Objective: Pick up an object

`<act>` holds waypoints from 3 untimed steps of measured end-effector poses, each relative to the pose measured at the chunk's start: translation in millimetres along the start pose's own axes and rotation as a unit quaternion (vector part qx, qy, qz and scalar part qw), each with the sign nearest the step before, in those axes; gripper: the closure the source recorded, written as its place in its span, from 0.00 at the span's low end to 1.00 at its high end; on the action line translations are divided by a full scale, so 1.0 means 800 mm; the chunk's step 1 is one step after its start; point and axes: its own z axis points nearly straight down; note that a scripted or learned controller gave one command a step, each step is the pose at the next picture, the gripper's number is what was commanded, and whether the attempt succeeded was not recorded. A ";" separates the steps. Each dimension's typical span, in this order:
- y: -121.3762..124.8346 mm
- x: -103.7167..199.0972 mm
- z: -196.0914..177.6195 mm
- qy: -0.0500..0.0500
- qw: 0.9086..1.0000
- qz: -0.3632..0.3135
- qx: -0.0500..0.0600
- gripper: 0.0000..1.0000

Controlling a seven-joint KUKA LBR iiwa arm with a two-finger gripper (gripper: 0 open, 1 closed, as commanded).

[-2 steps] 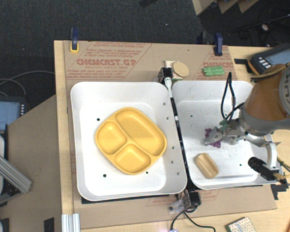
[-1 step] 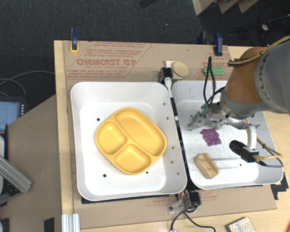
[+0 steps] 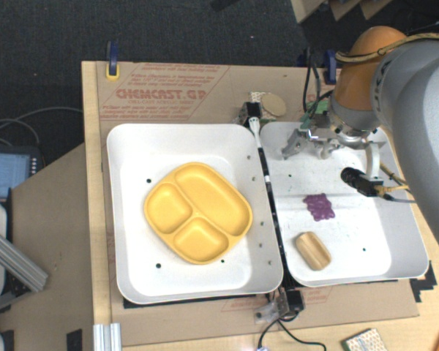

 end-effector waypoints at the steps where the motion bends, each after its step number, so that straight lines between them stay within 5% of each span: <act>1: -0.153 -0.065 0.001 0.000 1.000 0.006 0.008 0.00; 2: -0.145 -0.059 -0.013 0.000 1.000 0.002 0.003 1.00; 3: -0.144 0.019 -0.086 0.001 1.000 -0.002 0.000 1.00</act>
